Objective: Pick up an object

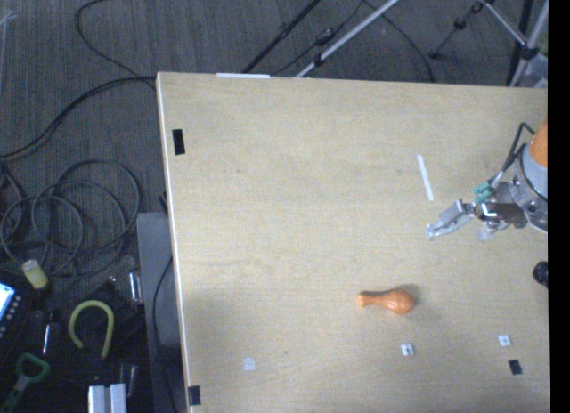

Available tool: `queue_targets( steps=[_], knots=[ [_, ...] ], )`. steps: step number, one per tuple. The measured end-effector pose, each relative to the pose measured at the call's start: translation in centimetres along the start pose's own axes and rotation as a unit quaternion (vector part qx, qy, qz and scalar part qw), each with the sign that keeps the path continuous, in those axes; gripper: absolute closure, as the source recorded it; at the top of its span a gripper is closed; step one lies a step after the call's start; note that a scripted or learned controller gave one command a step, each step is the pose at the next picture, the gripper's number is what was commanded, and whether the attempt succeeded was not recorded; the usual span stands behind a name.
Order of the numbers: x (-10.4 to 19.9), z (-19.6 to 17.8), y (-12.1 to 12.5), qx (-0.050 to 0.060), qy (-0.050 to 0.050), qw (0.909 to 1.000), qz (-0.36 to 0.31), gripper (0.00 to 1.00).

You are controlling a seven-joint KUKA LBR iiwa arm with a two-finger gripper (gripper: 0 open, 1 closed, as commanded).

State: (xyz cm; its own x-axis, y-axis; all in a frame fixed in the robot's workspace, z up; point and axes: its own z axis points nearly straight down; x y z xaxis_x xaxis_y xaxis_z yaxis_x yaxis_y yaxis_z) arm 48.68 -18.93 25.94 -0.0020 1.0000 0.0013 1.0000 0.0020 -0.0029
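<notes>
One graspable thing lies on the bench [267,224] in the camera view: an orange pear-shaped object [388,301], untouched. The gripper [445,224] hangs up and to its right, well apart, fingers slightly parted and empty. The whole pick remains.

1. You look down on a pale wooden bench top [294,189] with small black markers at its edges.
2. Dark grey carpet [80,64] surrounds it, strewn with black cables [71,215].
3. Metal tripod legs [383,2] cross the upper floor.
</notes>
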Motion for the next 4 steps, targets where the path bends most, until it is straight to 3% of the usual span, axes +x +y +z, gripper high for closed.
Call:
queue_targets(
  steps=[1,2,3,4],
  knots=[
    [-2.3,3.3,4.0,-0.001,-0.001,0.9988,-0.048,0.00],
    [-3.4,9.7,9.2,-0.001,-0.001,0.9912,-0.132,0.00],
    [0.8,17.6,12.7,0.000,0.000,0.9933,-0.116,0.00],
    [3.4,17.5,16.3,-0.001,-0.001,0.9914,-0.131,0.00]
  ],
)
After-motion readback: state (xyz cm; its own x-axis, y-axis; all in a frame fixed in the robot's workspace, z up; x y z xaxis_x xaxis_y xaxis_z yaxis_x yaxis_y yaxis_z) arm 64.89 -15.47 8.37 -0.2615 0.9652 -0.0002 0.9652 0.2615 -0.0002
